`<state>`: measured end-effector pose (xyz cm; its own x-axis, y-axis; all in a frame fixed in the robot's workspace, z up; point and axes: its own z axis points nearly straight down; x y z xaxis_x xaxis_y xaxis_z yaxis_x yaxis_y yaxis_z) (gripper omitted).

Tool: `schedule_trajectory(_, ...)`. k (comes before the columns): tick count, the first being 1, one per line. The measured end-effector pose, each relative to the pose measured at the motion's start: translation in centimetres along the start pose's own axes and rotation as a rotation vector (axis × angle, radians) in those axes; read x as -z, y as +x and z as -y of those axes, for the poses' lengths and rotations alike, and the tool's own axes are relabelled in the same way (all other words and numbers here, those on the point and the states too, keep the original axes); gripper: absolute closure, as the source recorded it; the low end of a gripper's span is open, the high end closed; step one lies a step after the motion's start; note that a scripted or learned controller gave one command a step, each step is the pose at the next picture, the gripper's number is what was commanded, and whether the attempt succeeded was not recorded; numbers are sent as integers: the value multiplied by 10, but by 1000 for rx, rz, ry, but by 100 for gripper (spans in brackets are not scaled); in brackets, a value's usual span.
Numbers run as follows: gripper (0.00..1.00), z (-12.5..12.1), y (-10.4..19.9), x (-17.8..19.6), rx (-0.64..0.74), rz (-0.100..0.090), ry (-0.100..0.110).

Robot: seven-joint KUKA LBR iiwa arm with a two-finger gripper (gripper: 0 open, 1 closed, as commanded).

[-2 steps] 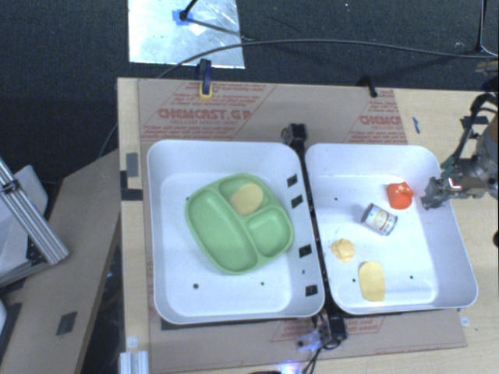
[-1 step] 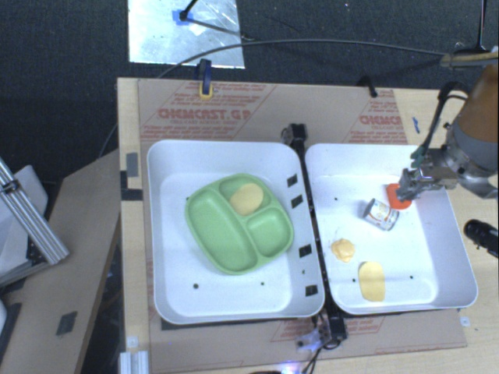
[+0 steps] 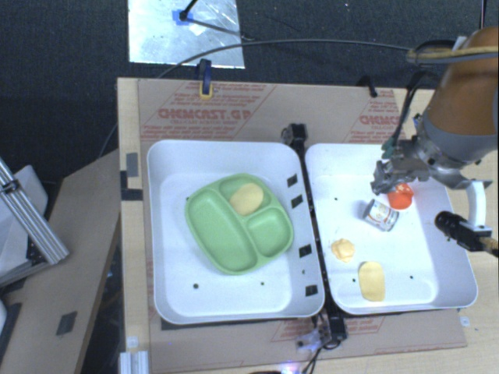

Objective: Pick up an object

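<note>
Orange round object (image 3: 401, 198) beneath the grey two-finger gripper (image 3: 387, 179), positioned for pickup; finger state cannot be told.

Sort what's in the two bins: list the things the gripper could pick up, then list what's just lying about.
For the job: gripper over the right bin; orange piece; small jar; yellow lump; yellow block.

Lying about: green tray in the left bin, with a yellow piece in one compartment.

Green tray (image 3: 226, 232) w/ pale yellow lump (image 3: 248, 199) – white bins (image 3: 168, 209); orange ball (image 3: 400, 197), yellow bits (image 3: 372, 280), grey/orange arm (image 3: 460, 107).
</note>
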<state>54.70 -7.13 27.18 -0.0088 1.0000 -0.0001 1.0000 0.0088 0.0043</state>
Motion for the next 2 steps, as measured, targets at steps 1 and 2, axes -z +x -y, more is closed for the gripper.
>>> schedule_trajectory(1,100,-5,51,0,1,-1,0)
schedule_trajectory(2,100,-16,101,0,1,-1,0)
